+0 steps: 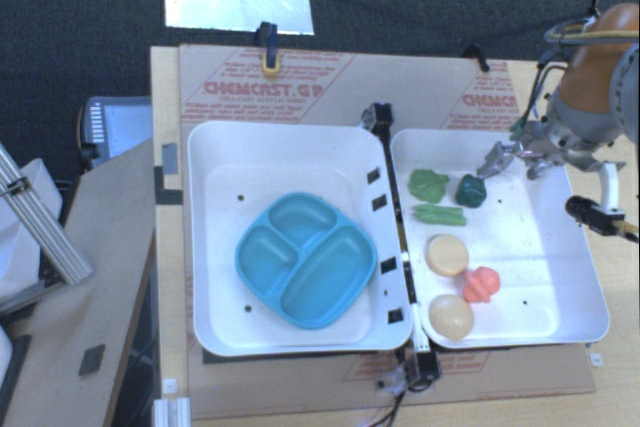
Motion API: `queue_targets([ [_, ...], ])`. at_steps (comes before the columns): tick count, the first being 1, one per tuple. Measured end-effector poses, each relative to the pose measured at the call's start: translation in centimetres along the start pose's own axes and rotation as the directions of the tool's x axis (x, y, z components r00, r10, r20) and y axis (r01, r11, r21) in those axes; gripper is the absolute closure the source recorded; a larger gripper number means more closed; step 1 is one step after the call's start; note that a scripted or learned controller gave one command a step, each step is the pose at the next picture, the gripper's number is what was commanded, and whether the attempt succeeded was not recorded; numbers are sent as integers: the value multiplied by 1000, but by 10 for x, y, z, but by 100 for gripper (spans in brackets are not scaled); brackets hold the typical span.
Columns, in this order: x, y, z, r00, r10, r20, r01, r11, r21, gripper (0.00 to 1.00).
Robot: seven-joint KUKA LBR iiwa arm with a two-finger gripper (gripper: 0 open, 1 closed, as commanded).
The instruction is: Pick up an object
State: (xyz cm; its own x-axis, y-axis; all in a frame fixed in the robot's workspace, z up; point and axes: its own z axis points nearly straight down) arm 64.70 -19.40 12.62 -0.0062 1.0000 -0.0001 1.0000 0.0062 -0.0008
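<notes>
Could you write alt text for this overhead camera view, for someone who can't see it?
A grey robot arm's gripper hovers over the right white bin, near a dark green toy among other toy foods. The left white bin holds a blue divided plate.

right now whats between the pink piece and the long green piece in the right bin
In the camera view, a round cream-coloured piece lies between the long green piece and the pink piece.

Red "CHEMCAST GP" print, poss. repeated at right, on backing sheet (330,80) under bins.
</notes>
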Motion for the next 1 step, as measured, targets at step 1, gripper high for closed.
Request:
queue_targets([
  [1, 1, 2, 41, 1000, 0, 2, 0, 1000, -6, 0],
])
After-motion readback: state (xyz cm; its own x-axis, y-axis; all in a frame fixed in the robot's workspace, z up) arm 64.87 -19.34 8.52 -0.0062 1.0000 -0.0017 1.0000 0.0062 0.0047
